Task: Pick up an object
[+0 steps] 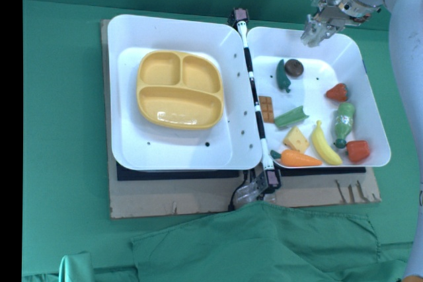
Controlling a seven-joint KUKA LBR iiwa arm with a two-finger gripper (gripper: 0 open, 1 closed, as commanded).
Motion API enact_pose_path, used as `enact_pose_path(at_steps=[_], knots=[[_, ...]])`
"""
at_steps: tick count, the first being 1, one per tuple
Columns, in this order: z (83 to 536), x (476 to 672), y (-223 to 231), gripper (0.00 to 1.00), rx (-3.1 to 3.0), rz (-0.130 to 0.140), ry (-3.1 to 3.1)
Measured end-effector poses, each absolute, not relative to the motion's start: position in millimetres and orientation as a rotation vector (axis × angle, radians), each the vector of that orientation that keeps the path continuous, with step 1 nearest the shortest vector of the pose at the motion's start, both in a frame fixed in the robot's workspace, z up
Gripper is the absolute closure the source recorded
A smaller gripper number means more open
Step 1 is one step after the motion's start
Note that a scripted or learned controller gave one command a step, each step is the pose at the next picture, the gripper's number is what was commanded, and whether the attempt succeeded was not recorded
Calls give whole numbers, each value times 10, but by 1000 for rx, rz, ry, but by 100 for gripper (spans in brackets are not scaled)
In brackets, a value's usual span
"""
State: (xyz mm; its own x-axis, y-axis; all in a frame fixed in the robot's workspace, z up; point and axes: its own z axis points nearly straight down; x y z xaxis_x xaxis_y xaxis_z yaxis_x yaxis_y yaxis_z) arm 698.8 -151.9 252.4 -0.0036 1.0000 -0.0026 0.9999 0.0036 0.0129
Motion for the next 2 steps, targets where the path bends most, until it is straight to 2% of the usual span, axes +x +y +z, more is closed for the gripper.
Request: enact_pose_path(at_steps=[1,2], knots=[[2224,6160,-1809,100,2232,-6,2212],[2791,6888,-1270,100,2208,13,2217]])
